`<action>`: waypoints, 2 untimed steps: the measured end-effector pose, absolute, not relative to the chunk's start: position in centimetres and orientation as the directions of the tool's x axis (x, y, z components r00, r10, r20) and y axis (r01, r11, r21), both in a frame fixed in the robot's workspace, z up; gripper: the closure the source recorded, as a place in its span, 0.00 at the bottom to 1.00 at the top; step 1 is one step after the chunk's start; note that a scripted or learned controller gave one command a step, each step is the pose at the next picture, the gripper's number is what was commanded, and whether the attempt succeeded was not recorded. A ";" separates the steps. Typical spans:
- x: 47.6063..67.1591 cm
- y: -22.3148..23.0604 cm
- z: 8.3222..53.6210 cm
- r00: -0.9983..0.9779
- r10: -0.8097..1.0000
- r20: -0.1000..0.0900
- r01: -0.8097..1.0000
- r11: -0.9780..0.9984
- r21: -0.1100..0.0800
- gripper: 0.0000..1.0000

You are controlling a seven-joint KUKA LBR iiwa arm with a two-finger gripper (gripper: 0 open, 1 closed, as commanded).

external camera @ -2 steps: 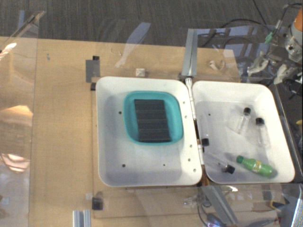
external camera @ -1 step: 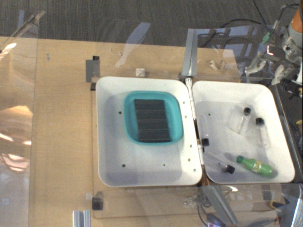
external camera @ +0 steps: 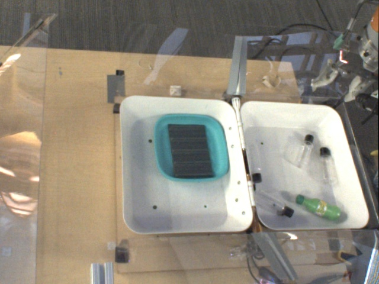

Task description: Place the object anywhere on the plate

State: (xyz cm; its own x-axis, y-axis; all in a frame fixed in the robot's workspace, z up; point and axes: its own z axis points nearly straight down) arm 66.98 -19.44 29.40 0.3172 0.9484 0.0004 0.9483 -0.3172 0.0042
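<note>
1. My arm (external camera: 361, 34) sits at the upper right corner of the frame, outside both bins; I cannot tell how my grasping end is set from here.
2. The teal plate (external camera: 220, 152), with a dark ridged insert, lies in the left bin (external camera: 136, 206) and nothing has been put on it.
3. The green bottle (external camera: 320, 207) lies on its side at the lower right of the right bin (external camera: 349, 135), near clear vials (external camera: 301, 149).
4. By my judgement nothing is done: picking, carrying and placing all remain.
</note>
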 end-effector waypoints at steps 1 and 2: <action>67.0 -19.4 31.2 0.364 0.931 0.000 0.931 -0.364 0.003 0.00; 67.0 -19.4 30.4 0.409 0.912 0.001 0.912 -0.409 0.004 0.00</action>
